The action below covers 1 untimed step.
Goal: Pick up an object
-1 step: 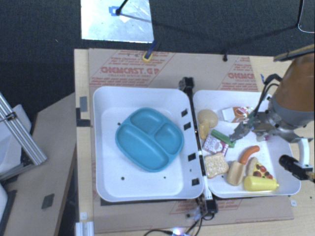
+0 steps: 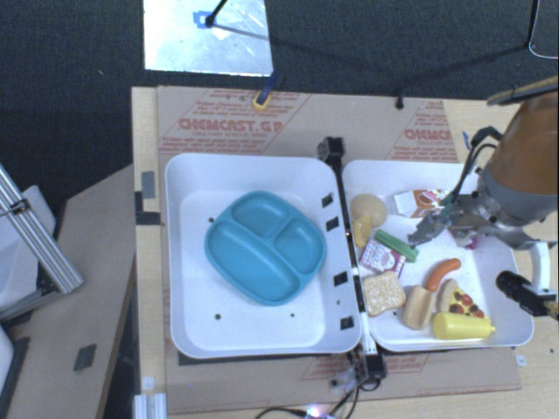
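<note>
My pincer (image 2: 430, 228) hangs over rt bin (image 2: 515, 321), above the toy food; can't tell fingers' state, nothing seen pinched. Nearest target: green stick (image 2: 397, 244), lying aslant just beside pincer tip, over a pink packet (image 2: 381, 257). Judged light, stiff plastic, likely slick. Best hold: across its narrow width, mid-length. Blue divided plate (image 2: 265, 246) in lt bin, not involved.

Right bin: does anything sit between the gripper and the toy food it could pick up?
Nothing visible does. The gripper hangs low over the right bin, with the green stick, pink packet and sausage lying uncovered just beside and below it. The items crowd each other, so neighbours could get nudged.
</note>
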Each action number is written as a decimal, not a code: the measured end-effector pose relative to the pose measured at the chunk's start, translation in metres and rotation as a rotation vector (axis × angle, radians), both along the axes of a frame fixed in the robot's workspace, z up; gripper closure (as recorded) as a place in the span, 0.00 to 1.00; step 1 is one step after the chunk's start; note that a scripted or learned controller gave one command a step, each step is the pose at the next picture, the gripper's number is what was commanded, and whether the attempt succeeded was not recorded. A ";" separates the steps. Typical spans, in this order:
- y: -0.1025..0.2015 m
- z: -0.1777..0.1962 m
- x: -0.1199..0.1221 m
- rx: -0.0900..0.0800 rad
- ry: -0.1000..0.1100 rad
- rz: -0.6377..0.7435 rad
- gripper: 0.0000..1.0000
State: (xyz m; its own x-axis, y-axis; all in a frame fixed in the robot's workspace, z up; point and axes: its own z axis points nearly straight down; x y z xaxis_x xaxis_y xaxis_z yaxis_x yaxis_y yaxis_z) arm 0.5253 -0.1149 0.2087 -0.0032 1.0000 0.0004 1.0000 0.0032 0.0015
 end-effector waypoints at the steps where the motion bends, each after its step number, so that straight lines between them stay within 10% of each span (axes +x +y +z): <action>1: 0.009 -0.046 -0.001 0.001 0.005 -0.002 0.00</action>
State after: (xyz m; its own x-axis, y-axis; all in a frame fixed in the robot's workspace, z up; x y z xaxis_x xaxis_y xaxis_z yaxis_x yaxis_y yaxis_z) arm 0.5243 -0.1061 0.1626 -0.0017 1.0000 0.0014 1.0000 0.0017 -0.0033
